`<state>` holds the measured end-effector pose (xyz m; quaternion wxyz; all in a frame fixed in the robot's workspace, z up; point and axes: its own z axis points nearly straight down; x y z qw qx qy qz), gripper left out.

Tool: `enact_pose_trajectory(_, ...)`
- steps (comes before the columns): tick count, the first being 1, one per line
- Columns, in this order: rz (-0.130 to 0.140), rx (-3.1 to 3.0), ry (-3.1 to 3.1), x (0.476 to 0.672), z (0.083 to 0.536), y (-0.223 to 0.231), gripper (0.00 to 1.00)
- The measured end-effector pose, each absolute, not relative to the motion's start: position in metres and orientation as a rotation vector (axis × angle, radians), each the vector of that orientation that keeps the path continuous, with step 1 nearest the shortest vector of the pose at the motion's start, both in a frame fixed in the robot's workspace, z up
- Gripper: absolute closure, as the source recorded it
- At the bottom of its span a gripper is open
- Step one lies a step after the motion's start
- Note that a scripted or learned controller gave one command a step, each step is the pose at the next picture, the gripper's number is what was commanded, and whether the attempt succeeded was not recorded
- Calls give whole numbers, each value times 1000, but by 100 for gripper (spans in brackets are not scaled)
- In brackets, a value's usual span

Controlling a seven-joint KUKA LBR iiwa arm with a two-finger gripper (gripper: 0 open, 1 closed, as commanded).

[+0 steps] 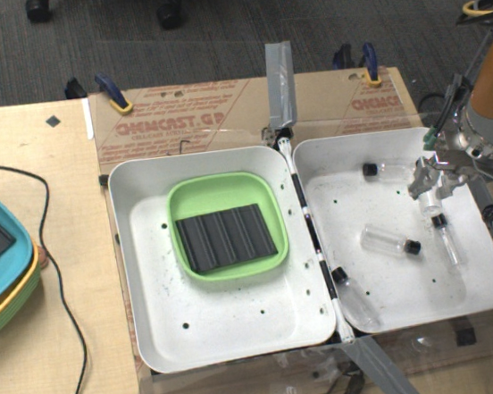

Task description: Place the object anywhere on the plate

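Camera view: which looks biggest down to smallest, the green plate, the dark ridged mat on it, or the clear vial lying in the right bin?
1. green plate
2. dark ridged mat, lying within the plate
3. clear vial, far smaller

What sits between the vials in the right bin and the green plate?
The raised rims where the two white bins meet, between the clear plastic vials with black caps and the green square plate. A dark ridged insert covers most of the plate.

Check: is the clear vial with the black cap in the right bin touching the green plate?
Apart. The camera view shows the vial lying on the right bin's floor, while the green plate sits in the left bin, with both bin walls between them.
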<state>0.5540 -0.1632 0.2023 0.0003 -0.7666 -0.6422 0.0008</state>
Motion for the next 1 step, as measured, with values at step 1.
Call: enact_pose_trajectory(1, 2, -2408, -2017, 554, 202, -163, 0)
